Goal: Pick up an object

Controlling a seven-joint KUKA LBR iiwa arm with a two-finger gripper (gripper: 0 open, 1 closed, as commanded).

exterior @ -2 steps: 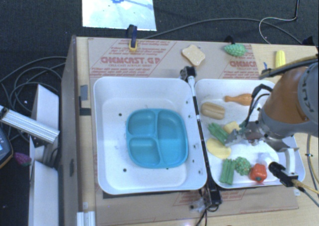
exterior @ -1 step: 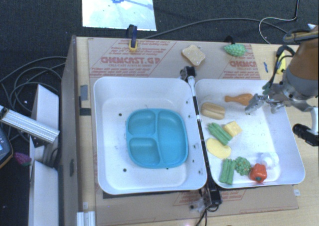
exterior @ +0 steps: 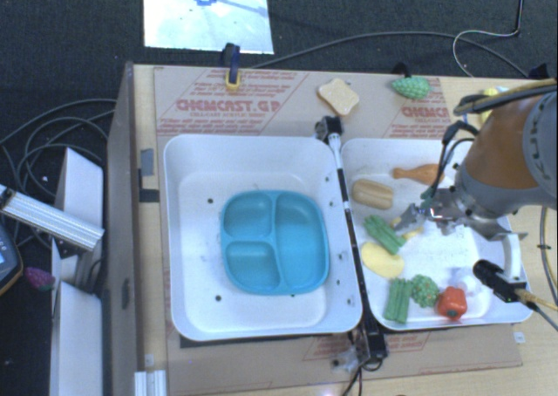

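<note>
The right white bin (exterior: 488, 320) holds several toy foods: a tan bread roll (exterior: 373, 193), an orange-brown drumstick (exterior: 417, 173), a green pea pod (exterior: 382, 234), a pale yellow piece (exterior: 382, 259), green beans (exterior: 398, 298), a broccoli floret (exterior: 425, 290) and a red-orange pepper (exterior: 452, 301). My gripper (exterior: 417, 215) hangs low over this bin's middle, just right of the pea pod and below the drumstick. The grey and orange arm (exterior: 510, 154) hides the bin's right part. Nothing is visibly held.
The left bin (exterior: 187, 211) carries a blue divided plate (exterior: 275, 242). On the cardboard behind the bins lie a toast slice (exterior: 338, 96) and a green knobbly toy (exterior: 411, 86). A black fitting (exterior: 497, 281) juts over the right bin's front right. Cables run behind the bench.
</note>
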